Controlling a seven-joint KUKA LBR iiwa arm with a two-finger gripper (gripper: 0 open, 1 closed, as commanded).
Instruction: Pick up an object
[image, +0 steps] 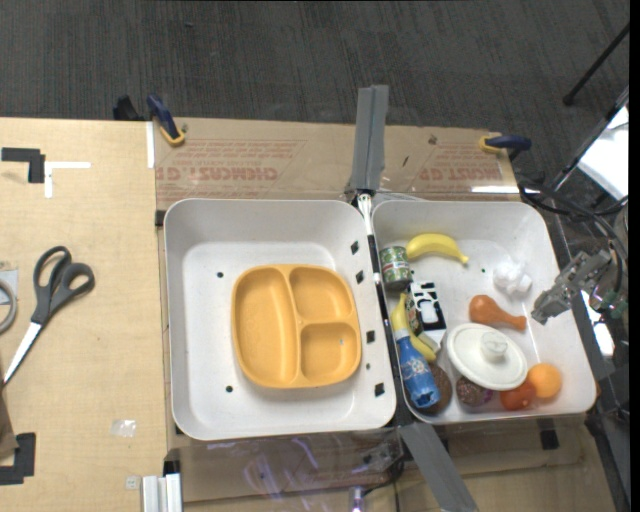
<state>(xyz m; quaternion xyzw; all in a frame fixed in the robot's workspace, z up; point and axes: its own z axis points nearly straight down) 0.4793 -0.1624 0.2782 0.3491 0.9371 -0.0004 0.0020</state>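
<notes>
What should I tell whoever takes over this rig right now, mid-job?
End effector: at the right rim of the right bin, above the bin's edge, nothing visible between its fingers; open or shut cannot be told.
Right bin holds: banana, small green can, white crumpled item, orange drumstick-shaped toy, white lid with knob, orange fruit, blue bottle, black-and-white box.
Left bin holds a yellow divided tray.
Scissors lie on the bench, left.
Done: nothing picked.
Left: grasp and lift one object.
</notes>
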